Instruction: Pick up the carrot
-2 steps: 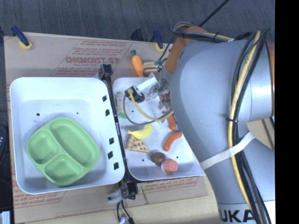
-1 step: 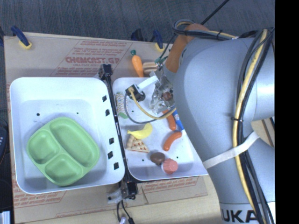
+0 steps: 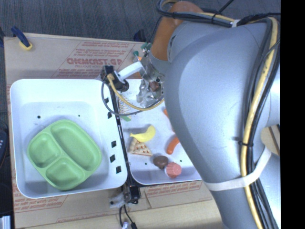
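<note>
From above, the table carries two white bins side by side. The left bin holds a green plate with three parts. The right bin holds the play food.

The carrot is the small orange stick lying flat on the floor of the right bin, close to the big grey arm. It lies on a slant. One end points up and to the right, toward the arm, and the other end points down and to the left. I cannot tell which end is the tip.

Near it lie a yellow banana, a waffle piece, a brown ball and a pink round piece.

The hand hangs over the far end of the right bin, well apart from the carrot. I cannot tell how the hand is set. I think the job has not really begun: the carrot is not picked up, and the hand must first get over to it.
</note>
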Controlling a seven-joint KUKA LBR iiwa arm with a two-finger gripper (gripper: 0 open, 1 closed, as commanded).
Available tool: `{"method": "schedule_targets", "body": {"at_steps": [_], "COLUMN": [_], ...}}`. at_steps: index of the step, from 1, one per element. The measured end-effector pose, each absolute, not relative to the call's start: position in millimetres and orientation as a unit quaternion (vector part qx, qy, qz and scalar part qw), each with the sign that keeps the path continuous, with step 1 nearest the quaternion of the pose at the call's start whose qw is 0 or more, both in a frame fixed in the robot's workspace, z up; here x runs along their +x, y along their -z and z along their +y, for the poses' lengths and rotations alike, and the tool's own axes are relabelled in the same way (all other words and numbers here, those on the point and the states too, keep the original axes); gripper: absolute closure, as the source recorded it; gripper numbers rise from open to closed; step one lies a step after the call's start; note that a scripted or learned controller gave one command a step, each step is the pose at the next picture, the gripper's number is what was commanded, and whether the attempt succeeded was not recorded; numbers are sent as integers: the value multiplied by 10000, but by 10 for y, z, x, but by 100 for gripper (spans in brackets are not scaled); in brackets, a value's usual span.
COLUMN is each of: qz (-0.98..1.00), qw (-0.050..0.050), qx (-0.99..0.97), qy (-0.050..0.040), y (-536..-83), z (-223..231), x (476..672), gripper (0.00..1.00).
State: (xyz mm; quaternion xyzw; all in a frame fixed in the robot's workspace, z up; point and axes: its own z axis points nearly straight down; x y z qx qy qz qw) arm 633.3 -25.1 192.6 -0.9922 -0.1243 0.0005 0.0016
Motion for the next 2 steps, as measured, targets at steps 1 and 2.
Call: {"method": "schedule_targets", "body": {"at_steps": [1, 2], "qz": [-1228, -1162], "qw": [10, 18], "qx": [-9924, -9932], "qy": [-15, -34], "y": [-1913, -904], "z": [-272, -1076], "x": [6325, 6242], "gripper": [0, 0]}}
